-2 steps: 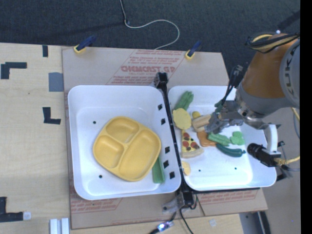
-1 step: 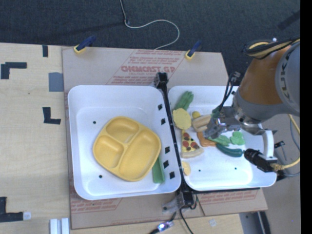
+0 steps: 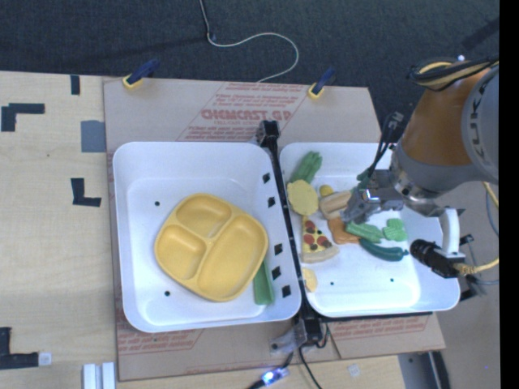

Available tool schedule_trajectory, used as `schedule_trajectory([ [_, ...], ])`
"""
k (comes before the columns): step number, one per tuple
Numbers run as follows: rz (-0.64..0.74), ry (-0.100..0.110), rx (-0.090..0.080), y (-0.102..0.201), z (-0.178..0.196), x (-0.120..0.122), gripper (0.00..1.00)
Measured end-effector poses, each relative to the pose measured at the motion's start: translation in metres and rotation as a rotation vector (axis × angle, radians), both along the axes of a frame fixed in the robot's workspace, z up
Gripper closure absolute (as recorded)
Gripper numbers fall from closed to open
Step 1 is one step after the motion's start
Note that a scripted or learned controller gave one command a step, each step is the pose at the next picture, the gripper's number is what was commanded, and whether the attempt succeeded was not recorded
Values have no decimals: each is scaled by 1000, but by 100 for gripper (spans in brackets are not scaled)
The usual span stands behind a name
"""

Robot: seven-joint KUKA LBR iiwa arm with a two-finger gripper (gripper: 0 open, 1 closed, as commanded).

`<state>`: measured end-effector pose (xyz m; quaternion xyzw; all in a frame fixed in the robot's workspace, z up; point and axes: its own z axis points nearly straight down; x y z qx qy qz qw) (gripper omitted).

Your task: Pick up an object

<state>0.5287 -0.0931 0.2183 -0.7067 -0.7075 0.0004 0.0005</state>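
Note:
My gripper point(image 3: 357, 209) hangs low over the middle of the right bin point(image 3: 365, 298), above a pile of toy food. Right beneath it lie a tan bread-like piece point(image 3: 334, 203), an orange piece point(image 3: 344, 235) and a green bean pod point(image 3: 362, 231). A dark green cucumber point(image 3: 381, 250) and a light green leafy piece point(image 3: 396, 230) lie just to its right. A pizza slice point(image 3: 317, 241), a yellow round piece point(image 3: 301, 196) and a green pepper point(image 3: 306, 167) rest further left in the same bin.
The left bin point(image 3: 138, 217) holds a yellow divided plate point(image 3: 211, 245), with a green stick point(image 3: 262, 284) leaning at the divider. A small yellow bit point(image 3: 310, 279) lies near the right bin's front. The arm's grey and orange body point(image 3: 446, 136) looms over that bin's right side.

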Motion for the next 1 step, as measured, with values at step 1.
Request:
schedule_trajectory([
  [1, 0, 2, 0, 10, 1, -15, 100],
])
